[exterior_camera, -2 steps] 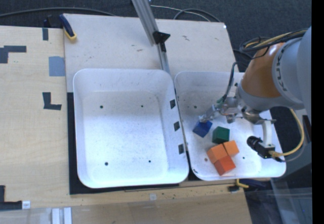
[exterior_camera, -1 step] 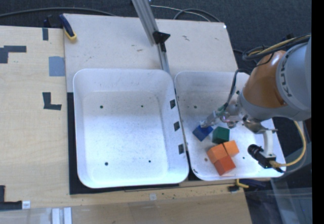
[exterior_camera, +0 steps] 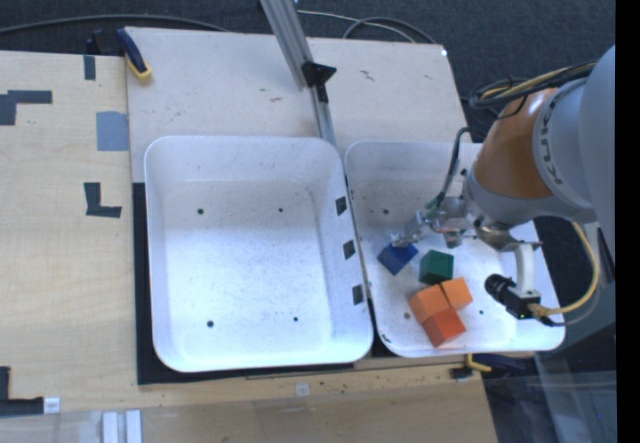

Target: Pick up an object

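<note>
Three small blocks lie in the right bin [exterior_camera: 400, 171], just below the end effector [exterior_camera: 425, 226]. Whether the end effector is open or closed cannot be told, and nothing is seen held in it. A blue block [exterior_camera: 397, 257] lies nearest, tilted; a green cube [exterior_camera: 436, 267] sits beside it, touching orange blocks [exterior_camera: 440, 311]. A descent squarely over the blue block, clear of its neighbour, is advised. Blocks appear hard and matte; both bins are smooth white plastic, the left bin [exterior_camera: 160, 231] speckled, on a pale wooden table [exterior_camera: 60, 231].

Bins [exterior_camera: 250, 156] glossy white plastic; bench [exterior_camera: 60, 261] matt pale wood.
</note>
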